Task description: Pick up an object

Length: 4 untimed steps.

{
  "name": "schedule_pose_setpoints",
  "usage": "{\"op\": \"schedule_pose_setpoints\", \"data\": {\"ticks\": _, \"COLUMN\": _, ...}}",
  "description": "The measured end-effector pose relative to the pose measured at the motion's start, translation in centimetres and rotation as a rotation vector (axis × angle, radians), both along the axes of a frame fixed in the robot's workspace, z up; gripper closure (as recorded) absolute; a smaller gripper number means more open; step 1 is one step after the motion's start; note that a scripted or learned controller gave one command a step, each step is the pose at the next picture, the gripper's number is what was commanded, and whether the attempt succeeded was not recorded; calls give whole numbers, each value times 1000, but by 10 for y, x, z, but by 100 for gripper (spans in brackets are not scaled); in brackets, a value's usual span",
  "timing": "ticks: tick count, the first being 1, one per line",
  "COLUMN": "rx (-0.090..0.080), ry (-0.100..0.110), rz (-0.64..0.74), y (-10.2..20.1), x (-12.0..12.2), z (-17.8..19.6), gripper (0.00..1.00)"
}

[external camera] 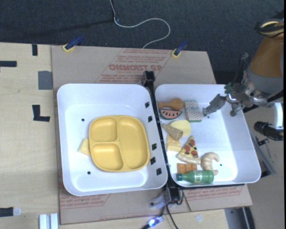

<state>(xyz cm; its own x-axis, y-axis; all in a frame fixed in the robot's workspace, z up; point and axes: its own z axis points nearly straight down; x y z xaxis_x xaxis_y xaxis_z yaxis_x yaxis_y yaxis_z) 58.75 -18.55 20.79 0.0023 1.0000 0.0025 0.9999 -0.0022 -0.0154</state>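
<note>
In the left bin (66,128): a yellow divided plate (119,143), with a yellow wedge (83,147) tucked under its left edge. In the right bin (238,142), crowded along the left wall: a brown bun (172,103), a watermelon slice (170,113), a speckled block (192,111), cheese (178,127), a pizza slice (188,149), a pale croissant (209,160) and, lying along the near wall, a green bottle (195,177). Over the bin's far right part, just right of the speckled block: the gripper (221,109), spread apart, nothing between the fingers.
</note>
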Motion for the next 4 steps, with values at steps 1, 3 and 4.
{"op": "schedule_pose_setpoints", "data": {"ticks": 1, "rx": -3, "ry": -14, "rz": 4, "y": 0, "x": 3, "z": 9, "gripper": 0}}
{"op": "schedule_pose_setpoints", "data": {"ticks": 3, "rx": -2, "ry": -9, "rz": 4, "y": 8, "x": 3, "z": -108, "gripper": 0}}
{"op": "schedule_pose_setpoints", "data": {"ticks": 4, "rx": -4, "ry": -14, "rz": 4, "y": 8, "x": 3, "z": -123, "gripper": 0}}
